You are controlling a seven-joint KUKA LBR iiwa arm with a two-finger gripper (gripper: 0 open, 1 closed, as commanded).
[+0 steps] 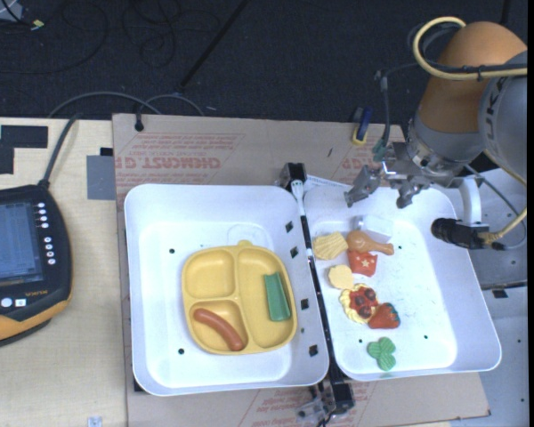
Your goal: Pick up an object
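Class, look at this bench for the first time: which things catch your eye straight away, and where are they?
A yellow divided tray sits in the left bin, holding a sausage and a green piece. A cluster of toy foods lies in the right bin, with the gripper poised over its far edge.

Dark carpet (205,43), cardboard-topped bench (214,154)

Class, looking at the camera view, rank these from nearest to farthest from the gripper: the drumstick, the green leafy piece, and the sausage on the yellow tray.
Measured from the gripper:
1. Drumstick, upper part of the right bin, just below it.
2. Green leafy piece, near the right bin's bottom edge.
3. Sausage, on the yellow tray in the left bin.
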